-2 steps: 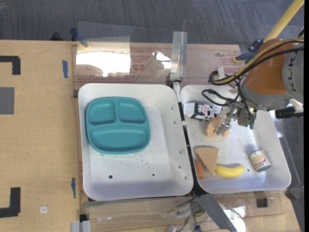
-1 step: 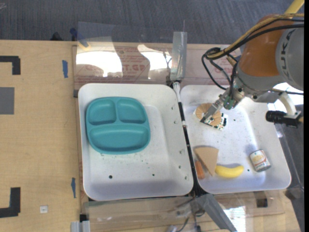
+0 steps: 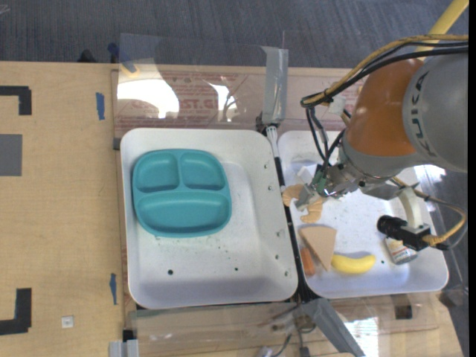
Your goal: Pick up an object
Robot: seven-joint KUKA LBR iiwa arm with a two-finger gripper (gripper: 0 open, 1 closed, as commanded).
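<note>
Gripper (image 3: 325, 184) low over right bin (image 3: 428, 277), near banana (image 3: 352, 262); fingers' state cannot be told

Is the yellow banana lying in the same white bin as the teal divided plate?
No, the yellow banana lies in the right bin, the teal divided plate in the left bin.

1. The arm (image 3: 435, 106) has a rounded grey shell with pale letters on its side.
2. A broad, glossy orange band (image 3: 383, 117) sits above the wrist.
3. Black and yellow cables (image 3: 372, 62) loop over the band and run to the wrist.
4. Thin dark wires hang near the gripper (image 3: 325, 185).
</note>
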